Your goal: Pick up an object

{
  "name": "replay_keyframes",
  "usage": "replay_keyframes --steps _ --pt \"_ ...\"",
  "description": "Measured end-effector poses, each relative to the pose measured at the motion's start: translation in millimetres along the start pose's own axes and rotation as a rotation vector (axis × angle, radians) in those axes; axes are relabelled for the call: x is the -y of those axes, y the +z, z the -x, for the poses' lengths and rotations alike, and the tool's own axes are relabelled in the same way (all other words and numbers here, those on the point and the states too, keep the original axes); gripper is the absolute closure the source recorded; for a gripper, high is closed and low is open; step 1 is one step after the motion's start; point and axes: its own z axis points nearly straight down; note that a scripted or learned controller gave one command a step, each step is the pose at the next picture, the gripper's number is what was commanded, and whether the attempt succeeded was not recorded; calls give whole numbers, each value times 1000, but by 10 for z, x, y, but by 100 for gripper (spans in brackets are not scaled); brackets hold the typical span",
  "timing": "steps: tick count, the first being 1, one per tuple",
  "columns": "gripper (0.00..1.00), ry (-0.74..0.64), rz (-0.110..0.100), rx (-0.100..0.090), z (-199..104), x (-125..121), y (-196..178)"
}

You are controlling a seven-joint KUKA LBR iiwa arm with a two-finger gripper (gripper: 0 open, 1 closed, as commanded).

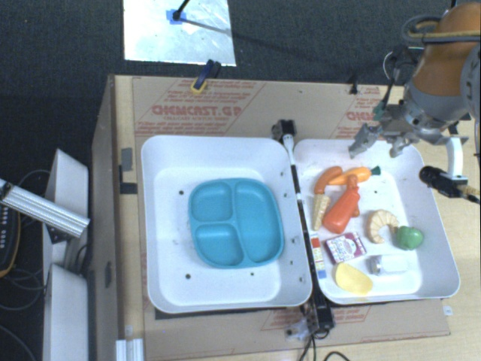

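The right bin (pixel 436 209) holds several toy foods: an orange carrot (pixel 352 175), an orange bottle (pixel 342 210), a tan croissant (pixel 381 225), a green ball-like fruit (pixel 409 237), a pink box (pixel 345 247), a yellow lemon (pixel 353 278) and a small white bottle (pixel 388 264). My gripper (pixel 379 144) hovers over the bin's far edge, above and behind the carrot. Its two fingers are spread open with nothing between them.
The left bin (pixel 165 171) holds a blue divided plate (pixel 235 222). A ridge (pixel 298 201) separates the two bins. A black part of the arm (pixel 440 180) reaches over the right bin's right rim. Cardboard (pixel 225 104) lies under the bins.
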Motion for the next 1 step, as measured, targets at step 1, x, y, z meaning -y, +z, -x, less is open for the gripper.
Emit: replay_keyframes --steps 1 --pt "0 0 -3 0 -272 280 941"
